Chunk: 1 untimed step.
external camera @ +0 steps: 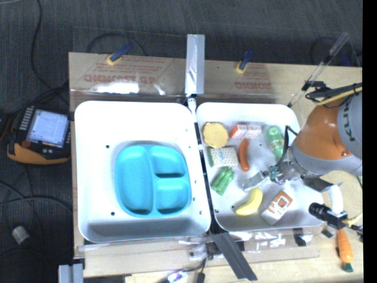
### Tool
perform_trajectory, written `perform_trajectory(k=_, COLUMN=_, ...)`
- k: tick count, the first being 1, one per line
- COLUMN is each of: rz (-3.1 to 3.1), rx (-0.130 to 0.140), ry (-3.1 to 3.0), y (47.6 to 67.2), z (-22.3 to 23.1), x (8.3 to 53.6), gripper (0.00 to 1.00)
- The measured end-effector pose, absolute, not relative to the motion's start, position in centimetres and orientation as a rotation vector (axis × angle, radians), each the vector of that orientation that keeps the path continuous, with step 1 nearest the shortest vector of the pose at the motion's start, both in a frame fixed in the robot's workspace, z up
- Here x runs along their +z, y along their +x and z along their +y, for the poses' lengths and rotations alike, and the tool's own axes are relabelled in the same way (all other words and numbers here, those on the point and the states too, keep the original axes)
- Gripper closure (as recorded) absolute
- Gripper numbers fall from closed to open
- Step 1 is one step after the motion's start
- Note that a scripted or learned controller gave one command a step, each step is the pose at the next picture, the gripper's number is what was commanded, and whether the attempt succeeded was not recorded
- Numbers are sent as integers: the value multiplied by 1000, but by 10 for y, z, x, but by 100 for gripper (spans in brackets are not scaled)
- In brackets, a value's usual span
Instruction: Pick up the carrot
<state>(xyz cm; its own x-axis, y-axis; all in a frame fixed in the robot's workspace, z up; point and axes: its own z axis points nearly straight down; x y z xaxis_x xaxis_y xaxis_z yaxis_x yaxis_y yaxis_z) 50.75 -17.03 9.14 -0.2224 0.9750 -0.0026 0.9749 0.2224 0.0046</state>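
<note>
The carrot [243,155], a short orange-red stick, lies in the right bin [247,112] slightly above its middle, between a white-and-green textured block [224,157] and a green item [274,139]. My gripper [255,181] reaches in from the right and hangs low over the bin floor, just below and right of the carrot and above the banana [250,203]. Nothing shows in its grasp. The arm's orange band [320,135] sits over the bin's right edge.
The right bin also has a yellow round item [215,134], a red-and-white packet [246,131], a green vegetable [222,180] and a small carton [277,206]. The left bin [94,158] bears a blue divided tray [153,178]. An orange-and-green object [345,251] lies outside, bottom right.
</note>
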Motion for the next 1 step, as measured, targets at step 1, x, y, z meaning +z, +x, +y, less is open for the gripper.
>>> perform_trajectory(k=1, rz=2523, rx=-3, ry=1878, y=483, z=-97, x=194, gripper=0)
